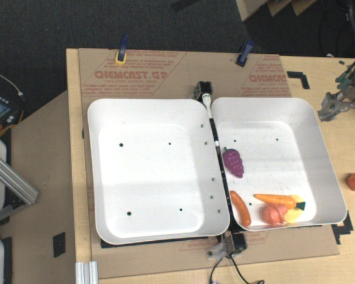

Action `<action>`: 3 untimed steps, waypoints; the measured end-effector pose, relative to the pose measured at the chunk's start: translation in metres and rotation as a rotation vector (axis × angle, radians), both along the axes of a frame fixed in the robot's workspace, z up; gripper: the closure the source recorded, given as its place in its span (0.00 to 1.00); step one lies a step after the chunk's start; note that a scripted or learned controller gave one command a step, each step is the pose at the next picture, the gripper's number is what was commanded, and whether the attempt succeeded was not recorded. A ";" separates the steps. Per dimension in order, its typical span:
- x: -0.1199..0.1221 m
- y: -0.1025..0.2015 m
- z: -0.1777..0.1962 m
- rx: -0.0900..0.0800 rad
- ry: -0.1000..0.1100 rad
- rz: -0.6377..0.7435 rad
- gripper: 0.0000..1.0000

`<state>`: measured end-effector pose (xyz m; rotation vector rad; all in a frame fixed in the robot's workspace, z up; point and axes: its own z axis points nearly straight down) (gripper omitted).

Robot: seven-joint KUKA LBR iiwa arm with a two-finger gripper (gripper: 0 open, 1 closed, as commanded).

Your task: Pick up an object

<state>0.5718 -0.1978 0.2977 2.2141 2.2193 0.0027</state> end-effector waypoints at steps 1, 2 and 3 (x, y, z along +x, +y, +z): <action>-0.028 -0.027 0.003 0.004 0.007 -0.004 1.00; -0.065 -0.026 -0.034 0.005 0.010 -0.005 1.00; -0.094 -0.022 -0.039 0.005 0.009 -0.004 1.00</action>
